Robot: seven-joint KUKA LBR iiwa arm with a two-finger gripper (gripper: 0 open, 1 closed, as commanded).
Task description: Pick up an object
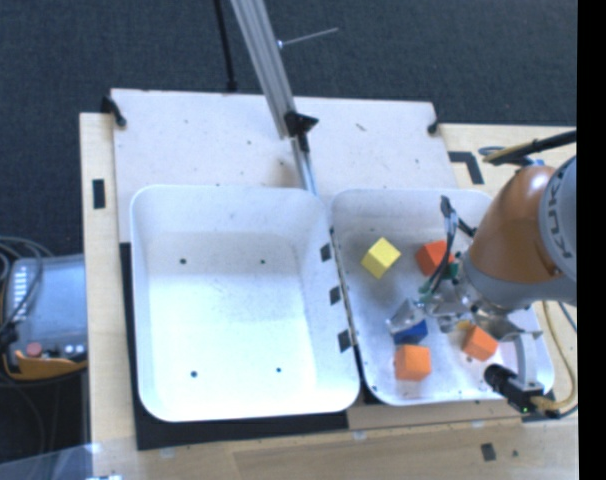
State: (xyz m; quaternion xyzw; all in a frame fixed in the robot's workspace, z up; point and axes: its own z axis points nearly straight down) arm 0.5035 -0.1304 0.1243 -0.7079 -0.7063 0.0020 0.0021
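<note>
All the objects lie in the right bin (pixel 355 268). Near its middle left is a yellow cube (pixel 381 257); to the right of that sits a red-orange block (pixel 432 257), partly behind the arm. Towards the front are an orange cube (pixel 413 362) and a second orange block (pixel 479 344). A small blue block (pixel 415 334) lies just behind the orange cube. My gripper (pixel 415 316) hangs low in the bin, right over the blue block, and covers part of it. Nothing can be seen lifted off the bin floor.
The left bin (pixel 163 268) stands alongside, with a shared rim between the two. A slanted aluminium post (pixel 268 58) rises behind the bins. The grey arm with its orange band (pixel 508 238) covers the right bin's right side.
</note>
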